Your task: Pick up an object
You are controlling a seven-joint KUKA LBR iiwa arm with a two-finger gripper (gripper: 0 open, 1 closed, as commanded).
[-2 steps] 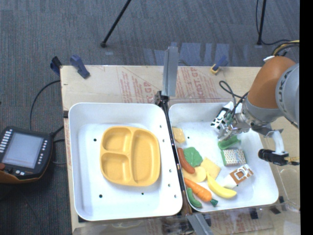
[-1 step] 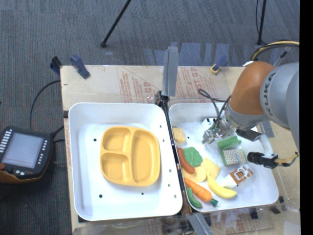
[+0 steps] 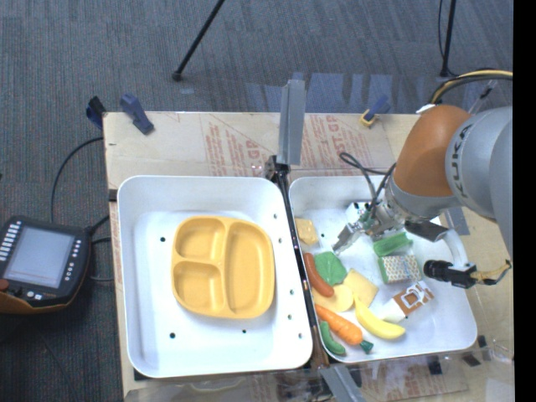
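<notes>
Arm over right bin, toy food below.
Hand (image 3: 362, 227) low among the items beside a green block (image 3: 391, 244); open or closed cannot be told. Yellow divided tray (image 3: 224, 266) in left bin (image 3: 138, 266).

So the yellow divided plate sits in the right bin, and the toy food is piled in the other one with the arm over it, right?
Not quite: the camera view shows the yellow divided plate in the left bin. The toy food, such as the banana and carrot, lies in the right bin, under the arm.
</notes>
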